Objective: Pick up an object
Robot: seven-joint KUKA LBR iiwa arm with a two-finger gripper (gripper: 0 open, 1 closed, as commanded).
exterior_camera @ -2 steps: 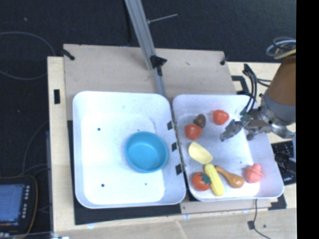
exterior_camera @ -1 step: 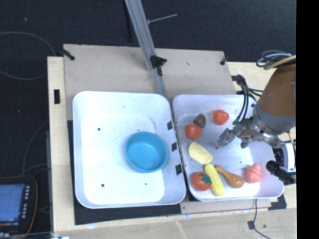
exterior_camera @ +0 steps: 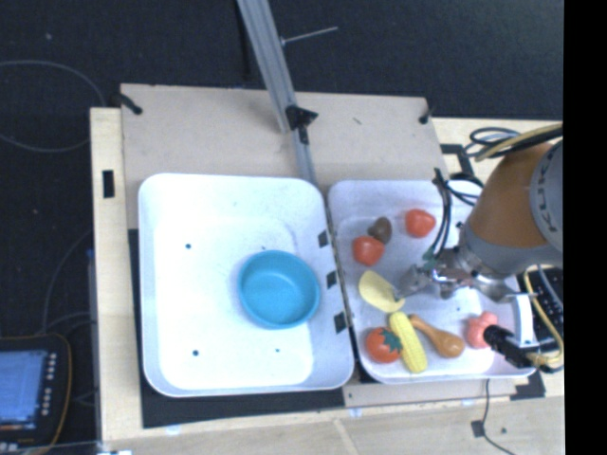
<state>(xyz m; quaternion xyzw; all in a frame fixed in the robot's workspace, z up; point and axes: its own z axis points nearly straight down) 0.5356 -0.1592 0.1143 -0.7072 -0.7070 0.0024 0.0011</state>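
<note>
Nearest the bench's front edge, in the right bin (exterior_camera: 346, 211), a row of toy food lies along the near wall: a red tomato with a green top (exterior_camera: 382, 344), a yellow corn cob (exterior_camera: 410, 342) leaning against it on the right, a brown drumstick-shaped piece (exterior_camera: 440, 337) just right of the corn, and a pink piece (exterior_camera: 480, 330) in the near right corner. A little farther in, a pale yellow banana-like piece (exterior_camera: 378, 292) lies near the bin's left wall. The gripper (exterior_camera: 424, 280) hangs just right of that piece, low over the middle of the bin, its dark fingers pointing left; how wide the jaws stand is too blurred to tell, and nothing can be seen between them. The grey arm with its orange band (exterior_camera: 507, 207) comes in from the right, above the bin's right wall. Farther back lie a red piece (exterior_camera: 368, 250), a small brown piece (exterior_camera: 380, 227) touching it on its far side, and another red piece (exterior_camera: 420, 222) to the right. Off to the left, the left bin (exterior_camera: 171, 216) holds a blue bowl (exterior_camera: 278, 287), upright, right of its centre. At the far side, a grey metal rail (exterior_camera: 270, 55) slants across the bench.
</note>
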